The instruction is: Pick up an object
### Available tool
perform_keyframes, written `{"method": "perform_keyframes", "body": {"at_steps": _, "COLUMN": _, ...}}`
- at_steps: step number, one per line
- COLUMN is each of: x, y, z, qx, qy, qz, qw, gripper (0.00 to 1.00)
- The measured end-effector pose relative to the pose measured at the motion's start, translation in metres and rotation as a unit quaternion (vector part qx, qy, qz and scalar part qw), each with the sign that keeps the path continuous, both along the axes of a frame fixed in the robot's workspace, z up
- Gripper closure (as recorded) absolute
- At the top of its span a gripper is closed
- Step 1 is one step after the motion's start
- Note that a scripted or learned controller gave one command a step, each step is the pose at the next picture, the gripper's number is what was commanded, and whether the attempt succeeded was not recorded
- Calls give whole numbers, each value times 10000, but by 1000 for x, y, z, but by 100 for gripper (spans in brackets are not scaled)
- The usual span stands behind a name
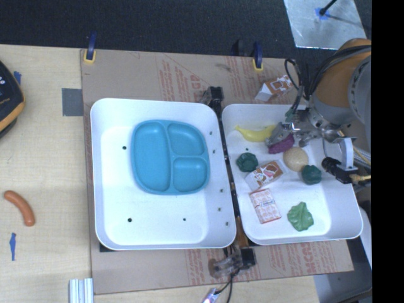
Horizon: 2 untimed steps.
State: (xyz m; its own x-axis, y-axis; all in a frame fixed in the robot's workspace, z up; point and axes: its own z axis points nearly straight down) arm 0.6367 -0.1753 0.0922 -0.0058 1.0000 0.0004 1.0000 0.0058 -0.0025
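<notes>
My gripper [287, 130] hangs low over the back of the right bin [344, 223], reaching in from the right. Directly under its tip lies a purple object [281, 144], touching or nearly touching it; I cannot make out whether it is gripped. A yellow banana [252, 132] lies just to the left and a cream ball [295, 159] just in front. Two dark green pieces [247, 161] [310, 174], a small printed box [266, 172], a red and white packet [265, 206] and a light green leaf [300, 216] are spread over the same bin.
A blue divided plate [170, 156] rests in the left bin [110, 226]. A brown packet [274, 88] lies on the cardboard behind the right bin. On the bench at the left are a sausage [20, 207] and a black and yellow device [7, 96].
</notes>
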Motion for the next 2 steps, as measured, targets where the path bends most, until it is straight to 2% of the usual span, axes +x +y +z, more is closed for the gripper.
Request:
{"method": "perform_keyframes", "body": {"at_steps": 1, "x": 20, "y": 35, "z": 0, "qx": 3, "qy": 5, "qz": -4, "qw": 10000, "gripper": 0}}
{"method": "perform_keyframes", "body": {"at_steps": 2, "x": 20, "y": 34, "z": 11, "qx": -1, "qy": 13, "qz": 14, "qw": 10000, "gripper": 100}}
